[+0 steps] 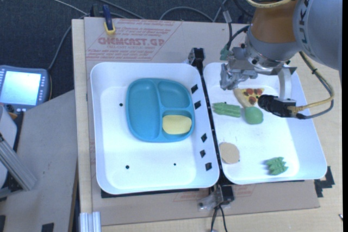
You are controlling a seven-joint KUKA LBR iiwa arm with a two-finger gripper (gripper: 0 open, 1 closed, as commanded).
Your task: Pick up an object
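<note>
My gripper [230, 80] hangs over the back left part of the right bin [304, 141], just left of a pizza slice toy [249, 95]. In front of it lie a green pickle-like piece [227, 110] and a green ball [253, 115]. Nearer the front of that bin rest a tan round cookie [230, 153] and a small green leafy toy [276, 165]. Nothing shows between the fingers.
The left bin [109, 160] holds a blue divided plate [157, 108] with a yellow oval piece [177, 124] in its front right compartment. A black clip strip [200, 111] runs between the bins. Cables trail behind the bench, and a small screen [22, 86] sits at far left.
</note>
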